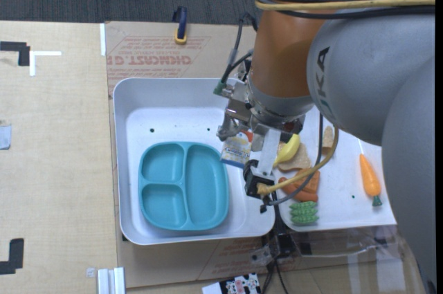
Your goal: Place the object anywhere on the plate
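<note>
Tool (243,140) over left bin's (131,113) right edge, apparently gripping small carton (237,149) between its fingers. Carton hangs just beside teal plate (183,185), not on it yet, likely mid-transfer. Banana (289,147), carrot (370,177) lie in right bin.

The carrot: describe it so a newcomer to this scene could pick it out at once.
Start at the right bin, the one under the grey arm. The carrot lies alone near that bin's right side, away from the pile of food by the divider. It is a small orange spindle with a green stem end, pointing toward the bin's near edge, and nothing touches it.
</note>
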You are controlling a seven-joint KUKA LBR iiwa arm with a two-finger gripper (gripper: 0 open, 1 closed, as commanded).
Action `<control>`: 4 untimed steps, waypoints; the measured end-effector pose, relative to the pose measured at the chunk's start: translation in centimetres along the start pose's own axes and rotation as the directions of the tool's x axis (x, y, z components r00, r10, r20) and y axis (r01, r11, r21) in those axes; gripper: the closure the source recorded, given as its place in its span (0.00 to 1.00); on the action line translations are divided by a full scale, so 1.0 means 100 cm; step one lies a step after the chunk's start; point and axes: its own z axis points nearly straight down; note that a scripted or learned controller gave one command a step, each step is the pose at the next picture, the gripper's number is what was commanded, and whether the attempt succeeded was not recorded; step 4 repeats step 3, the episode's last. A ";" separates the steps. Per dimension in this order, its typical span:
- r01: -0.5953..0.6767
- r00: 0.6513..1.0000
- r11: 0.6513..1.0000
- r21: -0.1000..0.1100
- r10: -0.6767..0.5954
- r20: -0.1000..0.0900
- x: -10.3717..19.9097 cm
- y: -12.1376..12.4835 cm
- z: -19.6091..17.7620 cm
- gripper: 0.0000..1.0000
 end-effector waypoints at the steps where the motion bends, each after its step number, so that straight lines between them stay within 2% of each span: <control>1: 0.087 0.996 0.996 0.005 -0.087 0.003 0.029 -0.041 0.081 1.00; 2: -0.119 0.993 0.993 0.001 0.119 0.002 0.049 -0.048 0.033 1.00; 3: -0.119 0.993 0.993 0.001 0.119 0.002 0.049 -0.048 0.033 0.00; 4: -0.119 0.993 0.993 0.001 0.119 0.002 0.049 -0.048 0.033 0.00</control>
